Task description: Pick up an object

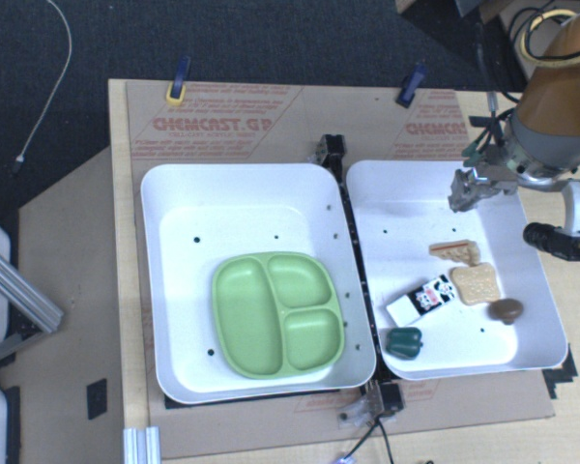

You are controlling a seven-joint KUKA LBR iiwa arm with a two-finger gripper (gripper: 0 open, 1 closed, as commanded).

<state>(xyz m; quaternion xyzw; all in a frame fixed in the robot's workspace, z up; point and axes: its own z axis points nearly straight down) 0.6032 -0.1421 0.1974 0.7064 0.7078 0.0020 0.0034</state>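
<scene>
The right bin (522, 356) serves as the landmark. The gripper (464, 189) hangs over its far part, near the back wall, with nothing visibly between its fingers; whether they stand open or closed cannot be told from this slant. Toward the bin's near half lie the objects: a flat tan cracker-like piece (454, 251), just nearer than it a toast slice (477, 283), a small brown rounded item (507, 309) beside the toast on the bin's outer side, a black-and-white carton (420, 301) touching the toast on its inner side, and a dark green pepper (403, 341) at the near inner corner. Left of the right bin, the left bin (174, 211) holds a green divided plate (275, 312).
</scene>
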